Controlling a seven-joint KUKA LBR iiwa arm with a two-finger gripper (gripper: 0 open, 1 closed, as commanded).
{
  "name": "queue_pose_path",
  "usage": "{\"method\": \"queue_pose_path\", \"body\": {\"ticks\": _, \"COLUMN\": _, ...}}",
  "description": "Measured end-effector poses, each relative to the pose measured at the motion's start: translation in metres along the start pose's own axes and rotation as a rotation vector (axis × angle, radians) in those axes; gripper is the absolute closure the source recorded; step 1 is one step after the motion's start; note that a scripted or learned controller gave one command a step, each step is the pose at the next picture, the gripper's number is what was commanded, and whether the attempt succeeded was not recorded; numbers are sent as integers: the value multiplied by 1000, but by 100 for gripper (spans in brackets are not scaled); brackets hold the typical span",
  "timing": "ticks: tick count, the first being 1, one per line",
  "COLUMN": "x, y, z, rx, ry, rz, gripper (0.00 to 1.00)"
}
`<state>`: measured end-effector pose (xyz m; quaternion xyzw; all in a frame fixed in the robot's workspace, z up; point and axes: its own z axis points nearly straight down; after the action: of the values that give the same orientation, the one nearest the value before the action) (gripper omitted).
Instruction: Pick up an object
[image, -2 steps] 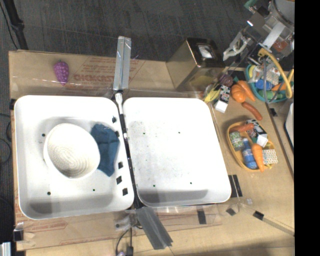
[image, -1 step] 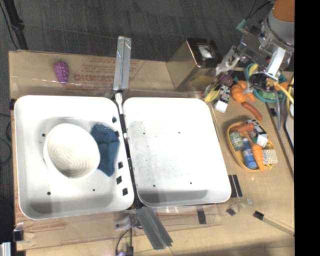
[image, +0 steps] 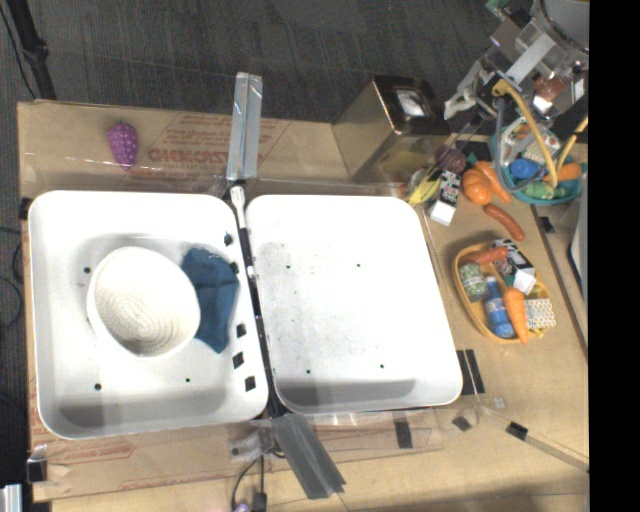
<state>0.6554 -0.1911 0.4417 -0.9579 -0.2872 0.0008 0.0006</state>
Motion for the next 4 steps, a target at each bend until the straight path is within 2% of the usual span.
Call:
{"method": "queue_pose_path", "body": {"ticks": 1, "x": -21, "y": 8, "z": 49, "rx": 3, "ry": -1, "rz": -153, "gripper": 0}}
{"method": "queue_pose_path", "body": {"ticks": 2, "x": -19, "y": 7, "z": 40, "rx": 6, "ry": -4, "rz": -161, "gripper": 100}}
{"method": "queue_pose_path", "body": {"ticks": 3, "x": -7, "y": -88, "z": 0, "rx": 3, "ry": -2, "rz": 85, "gripper": 100}}
{"method": "queue_pose_path", "body": {"ticks": 4, "x": 20, "y": -136, "z": 114, "rx": 2, "ry": -6, "rz": 200, "gripper": 100}}
